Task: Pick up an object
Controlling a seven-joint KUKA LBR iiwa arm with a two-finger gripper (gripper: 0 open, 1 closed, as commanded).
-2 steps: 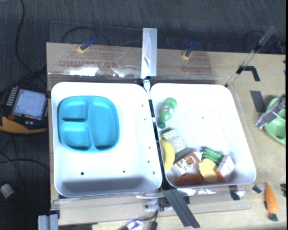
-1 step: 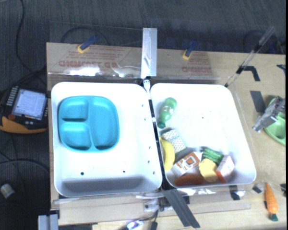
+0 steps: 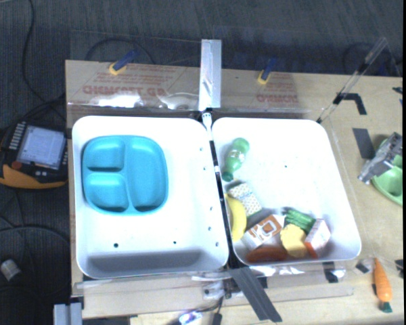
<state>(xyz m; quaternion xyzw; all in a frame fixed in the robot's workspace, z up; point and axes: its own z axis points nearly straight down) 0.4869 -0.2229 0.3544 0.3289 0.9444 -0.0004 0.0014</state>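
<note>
we are eyeing small green plastic bottle [image 3: 236, 153] lying alone near right white bin [image 3: 325, 154] back-left corner; likely light, stiff, rounded, slippery; we are favouring mid-body grasp. gripper state: cannot tell.

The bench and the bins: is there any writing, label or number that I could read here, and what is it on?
Nothing reads clearly.
Red lettering on the clear sheet behind the bins: blurred, seemingly mirrored, illegible.
Red lettering at that sheet's right end: also illegible.
Orange and white carton in the right bin: printed marking too small to read.
Handheld screen on the floor: illegible.
</note>
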